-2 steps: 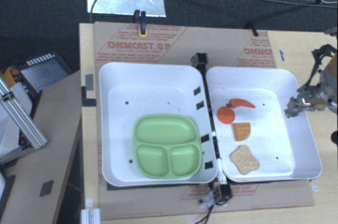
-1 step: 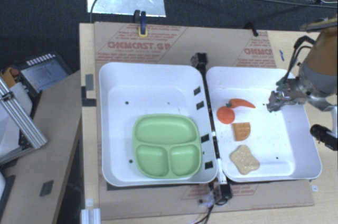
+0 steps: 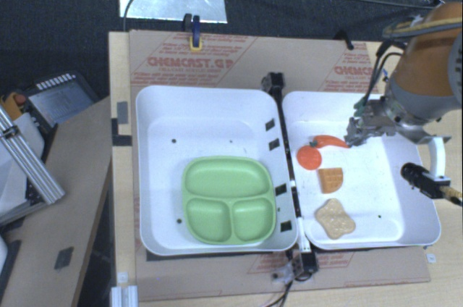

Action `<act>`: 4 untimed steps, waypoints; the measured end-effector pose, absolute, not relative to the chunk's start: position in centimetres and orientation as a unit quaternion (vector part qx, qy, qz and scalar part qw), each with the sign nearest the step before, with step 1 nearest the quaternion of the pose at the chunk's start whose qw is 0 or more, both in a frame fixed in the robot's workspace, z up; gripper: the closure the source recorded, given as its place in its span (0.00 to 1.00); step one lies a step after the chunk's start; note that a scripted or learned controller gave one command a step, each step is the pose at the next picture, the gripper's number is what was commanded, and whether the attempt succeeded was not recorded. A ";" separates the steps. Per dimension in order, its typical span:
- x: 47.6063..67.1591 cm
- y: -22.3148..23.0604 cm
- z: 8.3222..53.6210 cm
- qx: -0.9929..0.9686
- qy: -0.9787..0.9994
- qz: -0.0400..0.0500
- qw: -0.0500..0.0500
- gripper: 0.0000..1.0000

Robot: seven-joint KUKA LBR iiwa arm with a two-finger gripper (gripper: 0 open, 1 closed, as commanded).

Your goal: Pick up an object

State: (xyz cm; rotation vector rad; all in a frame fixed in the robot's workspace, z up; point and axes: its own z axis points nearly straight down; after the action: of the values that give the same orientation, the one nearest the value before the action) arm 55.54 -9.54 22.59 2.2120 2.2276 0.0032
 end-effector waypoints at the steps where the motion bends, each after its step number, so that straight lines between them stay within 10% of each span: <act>1: 56.3 -4.1 23.5 0.704 0.710 0.001 0.001 1.00; 4: 56.4 10.6 22.7 0.705 0.710 0.001 0.000 1.00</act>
State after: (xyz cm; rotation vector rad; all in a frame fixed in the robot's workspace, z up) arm 56.42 10.65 22.73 2.2129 2.2289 0.0045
